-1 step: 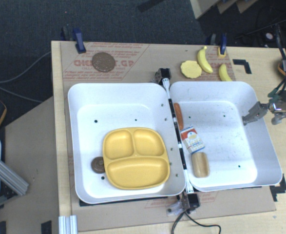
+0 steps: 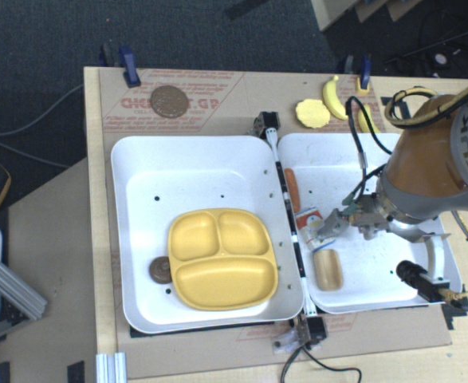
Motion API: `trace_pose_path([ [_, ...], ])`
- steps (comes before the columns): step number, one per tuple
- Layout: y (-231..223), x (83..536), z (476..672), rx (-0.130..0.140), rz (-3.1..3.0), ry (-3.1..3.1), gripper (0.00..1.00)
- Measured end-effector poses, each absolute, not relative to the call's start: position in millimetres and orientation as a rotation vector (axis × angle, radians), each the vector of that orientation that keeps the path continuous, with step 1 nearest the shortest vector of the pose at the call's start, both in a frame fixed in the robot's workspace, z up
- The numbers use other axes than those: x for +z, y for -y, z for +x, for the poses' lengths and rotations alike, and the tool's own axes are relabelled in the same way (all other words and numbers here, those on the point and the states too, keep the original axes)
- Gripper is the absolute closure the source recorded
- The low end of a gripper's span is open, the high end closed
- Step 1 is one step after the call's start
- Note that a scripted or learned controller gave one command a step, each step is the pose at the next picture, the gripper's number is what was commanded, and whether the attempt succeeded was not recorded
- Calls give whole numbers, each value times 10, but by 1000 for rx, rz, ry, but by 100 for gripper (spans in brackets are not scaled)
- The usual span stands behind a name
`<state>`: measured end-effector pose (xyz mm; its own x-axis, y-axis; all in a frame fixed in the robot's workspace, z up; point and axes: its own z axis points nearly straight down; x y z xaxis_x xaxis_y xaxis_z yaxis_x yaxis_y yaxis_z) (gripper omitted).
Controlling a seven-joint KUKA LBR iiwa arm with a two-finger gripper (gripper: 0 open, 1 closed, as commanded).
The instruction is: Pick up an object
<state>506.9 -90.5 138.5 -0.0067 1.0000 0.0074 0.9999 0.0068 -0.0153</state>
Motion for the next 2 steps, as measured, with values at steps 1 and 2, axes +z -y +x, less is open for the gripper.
trace_pose_path([
  [1, 936, 822, 4776, 3, -2220, 2217, 0],
  [2, 1055, 851, 5466, -4, -2223, 2227, 0],
])
